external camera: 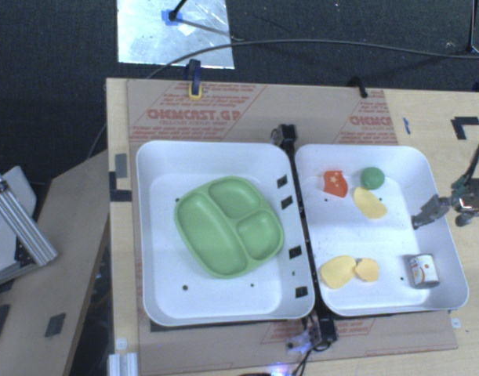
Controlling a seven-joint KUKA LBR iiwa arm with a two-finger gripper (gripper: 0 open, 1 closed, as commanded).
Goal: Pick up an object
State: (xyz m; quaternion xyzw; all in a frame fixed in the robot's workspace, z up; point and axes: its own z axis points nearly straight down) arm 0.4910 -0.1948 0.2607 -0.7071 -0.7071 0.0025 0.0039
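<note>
Nothing is sitting between the tips of my pincer [424,215] as I am hovering at the right rim of the right bin [396,159]; whether the tips are apart or together I cannot tell from this slant, since they are showing as one small grey shape. I am reaching in from the right, low over the rim.

Closest to me, the small can [422,270] is lying in the bin's near right corner, just below the pincer. Further in, a yellow piece [370,204] is resting beside a green ball [371,178] and a red piece [335,182], while two more yellow pieces [347,271] are touching near the front wall.

I am judging the can the best target: it is near and standing clear of its neighbours. To do it well, I am planning to centre over it, descend straight, and mind the bin wall so a tip is not catching the rim.

Beyond, the left bin [157,163] is carrying a green divided plate [229,225] on the desk [255,104].
</note>
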